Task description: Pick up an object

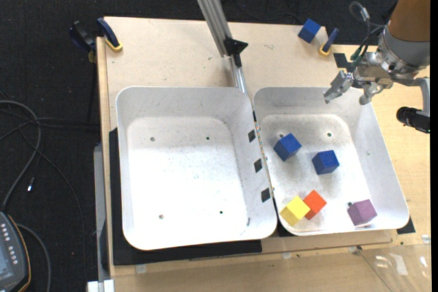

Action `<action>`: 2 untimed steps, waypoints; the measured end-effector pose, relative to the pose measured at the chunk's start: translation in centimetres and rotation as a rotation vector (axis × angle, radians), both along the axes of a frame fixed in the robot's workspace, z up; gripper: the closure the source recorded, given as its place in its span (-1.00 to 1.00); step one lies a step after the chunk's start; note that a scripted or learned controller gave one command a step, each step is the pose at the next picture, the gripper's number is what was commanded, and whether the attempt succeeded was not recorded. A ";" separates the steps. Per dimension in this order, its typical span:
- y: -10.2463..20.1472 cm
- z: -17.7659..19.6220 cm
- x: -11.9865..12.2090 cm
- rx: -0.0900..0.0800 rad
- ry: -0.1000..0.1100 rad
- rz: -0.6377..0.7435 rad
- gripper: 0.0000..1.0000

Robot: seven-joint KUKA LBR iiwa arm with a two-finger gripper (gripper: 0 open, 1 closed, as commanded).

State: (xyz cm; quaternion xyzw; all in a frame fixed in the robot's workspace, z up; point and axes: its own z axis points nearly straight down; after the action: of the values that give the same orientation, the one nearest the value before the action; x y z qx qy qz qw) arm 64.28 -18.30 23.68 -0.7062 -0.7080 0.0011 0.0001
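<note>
Arm: grey, orange-banded, reaching in from the right, wrist above the far right corner of the right shallow white bin [383, 147].
Gripper [350, 92]: two fingers spread apart, nothing between them, poised over the bin's far rim.
Right bin contents: two blue cubes, one nearer the divider [287, 146], one just to its right [326, 161]; a yellow cube [295, 210] touching an orange cube [315, 202] at the near side; a purple cube [361, 212] in the near right corner.
Left shallow white bin [137, 113]: bare white floor, faint speckling.
Bench extras: a third blue cube [310, 30] outside the bins on the wooden bench top [171, 44], near the far edge.
Step in hand: approach, judged from the open fingers high and off to the side of every cube; no grasp made yet.
Likely target: undecided; the right-hand blue cube in the bin lies nearest the gripper.
Next move: travel toward the near side over one cube, fingers straddling two opposite faces, descent, then closing.
Risk: yellow and orange cubes touching, little room for a finger between them; isolated blue or purple cubes probably easier.
</note>
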 end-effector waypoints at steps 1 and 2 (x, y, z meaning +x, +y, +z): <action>1.9 -14.6 2.8 0.002 0.004 0.001 -1.00; 3.9 -14.1 -1.6 0.002 0.001 -0.004 -1.00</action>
State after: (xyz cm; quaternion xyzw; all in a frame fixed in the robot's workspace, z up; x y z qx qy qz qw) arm 62.63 -14.43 9.54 -0.7075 -0.7067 0.0009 0.0014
